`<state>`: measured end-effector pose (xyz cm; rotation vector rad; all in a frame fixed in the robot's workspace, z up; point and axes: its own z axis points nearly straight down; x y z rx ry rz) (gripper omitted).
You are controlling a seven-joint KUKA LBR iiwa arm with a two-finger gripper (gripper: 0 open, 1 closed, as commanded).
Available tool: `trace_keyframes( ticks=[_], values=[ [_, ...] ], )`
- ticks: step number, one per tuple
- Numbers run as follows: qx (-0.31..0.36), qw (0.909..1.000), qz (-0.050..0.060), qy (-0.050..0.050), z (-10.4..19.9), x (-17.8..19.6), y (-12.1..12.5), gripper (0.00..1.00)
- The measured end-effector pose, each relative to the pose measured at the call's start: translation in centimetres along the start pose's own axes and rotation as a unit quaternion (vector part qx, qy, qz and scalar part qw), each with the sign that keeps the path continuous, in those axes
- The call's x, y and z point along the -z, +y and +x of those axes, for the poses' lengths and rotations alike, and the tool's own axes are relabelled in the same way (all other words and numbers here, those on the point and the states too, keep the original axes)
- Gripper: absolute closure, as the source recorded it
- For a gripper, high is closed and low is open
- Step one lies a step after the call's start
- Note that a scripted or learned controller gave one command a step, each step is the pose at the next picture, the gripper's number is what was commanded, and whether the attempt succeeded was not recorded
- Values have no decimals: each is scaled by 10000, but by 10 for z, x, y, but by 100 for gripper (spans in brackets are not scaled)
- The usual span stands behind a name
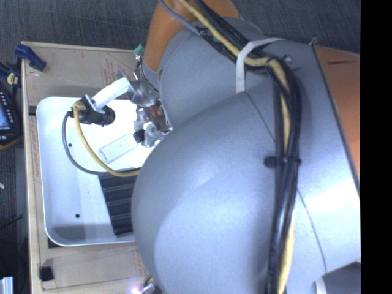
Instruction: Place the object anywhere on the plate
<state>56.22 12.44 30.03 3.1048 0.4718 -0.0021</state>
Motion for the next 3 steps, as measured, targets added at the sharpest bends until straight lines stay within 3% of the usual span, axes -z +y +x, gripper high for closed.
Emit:
trace_keyframes(
  ticks=[1, 2, 3],
  values=[
    [1632, 9866, 28, -11, -72, 39, 27, 100],
    [1407, 9900, 25, -35, -75, -60, -22, 100],
    [2310, 9729, 44, -44, -30, -102, -6, 100]
  ],
)
